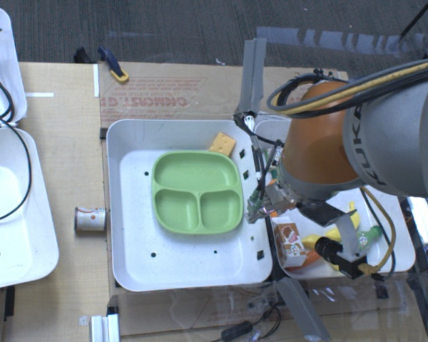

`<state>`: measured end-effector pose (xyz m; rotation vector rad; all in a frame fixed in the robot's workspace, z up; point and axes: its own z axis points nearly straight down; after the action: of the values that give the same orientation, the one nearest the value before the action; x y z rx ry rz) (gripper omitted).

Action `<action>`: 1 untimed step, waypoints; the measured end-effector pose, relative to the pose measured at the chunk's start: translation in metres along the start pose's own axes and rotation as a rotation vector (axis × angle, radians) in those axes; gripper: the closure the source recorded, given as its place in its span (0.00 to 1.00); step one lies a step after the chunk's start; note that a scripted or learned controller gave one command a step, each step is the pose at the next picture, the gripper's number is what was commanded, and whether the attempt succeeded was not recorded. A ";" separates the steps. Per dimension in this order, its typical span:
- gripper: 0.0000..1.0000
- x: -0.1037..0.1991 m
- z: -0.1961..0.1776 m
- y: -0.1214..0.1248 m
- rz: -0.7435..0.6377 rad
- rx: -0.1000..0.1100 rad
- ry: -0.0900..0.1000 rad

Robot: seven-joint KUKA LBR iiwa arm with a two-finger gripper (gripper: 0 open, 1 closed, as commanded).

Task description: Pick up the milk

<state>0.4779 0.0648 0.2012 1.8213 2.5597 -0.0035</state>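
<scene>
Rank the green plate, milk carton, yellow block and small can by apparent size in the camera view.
1. green plate, by far the largest
2. milk carton
3. small can and yellow block: these look about alike, so I won't rank one over the other.

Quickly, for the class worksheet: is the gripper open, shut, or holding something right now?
Two-finger gripper: cannot be told from this view. The small white and brown milk carton lies close beside it.
</scene>
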 end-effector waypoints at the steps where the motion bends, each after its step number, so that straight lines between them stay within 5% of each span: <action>1: 1.00 -0.001 -0.008 0.001 0.001 0.002 -0.001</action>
<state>0.4789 0.0638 0.2093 1.8221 2.5589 -0.0068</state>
